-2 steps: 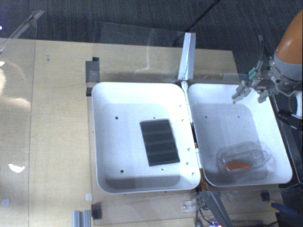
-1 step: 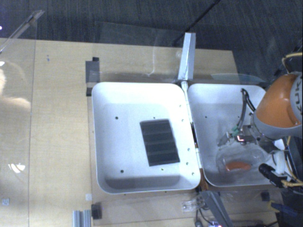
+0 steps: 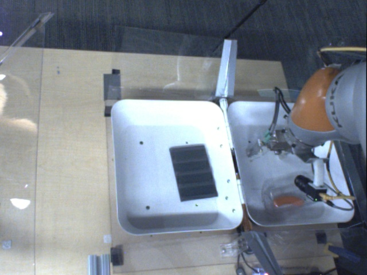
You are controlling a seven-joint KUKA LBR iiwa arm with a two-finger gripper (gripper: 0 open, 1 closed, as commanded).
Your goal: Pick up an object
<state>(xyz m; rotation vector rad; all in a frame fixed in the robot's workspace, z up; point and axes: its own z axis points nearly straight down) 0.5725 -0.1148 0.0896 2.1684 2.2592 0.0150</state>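
My gripper point(image 3: 256, 149) is low over the upper middle of the right bin point(image 3: 246, 125), at the end of the grey arm with its orange band point(image 3: 312, 105) coming in from the right. A clear, glassy object with a red-orange piece inside it point(image 3: 287, 200) lies near that bin's front wall, below and to the right of the gripper and apart from it. A dark ribbed rectangular pad point(image 3: 193, 172) lies flat in the middle of the left bin point(image 3: 129, 153). Something small and green point(image 3: 267, 137) shows by the gripper; I cannot tell what it is.
A metal divider post point(image 3: 226, 73) rises behind the seam between the two bins. The wooden bench point(image 3: 57, 171) stretches bare to the left. Small black brackets point(image 3: 112, 87) sit at the left bin's corners.
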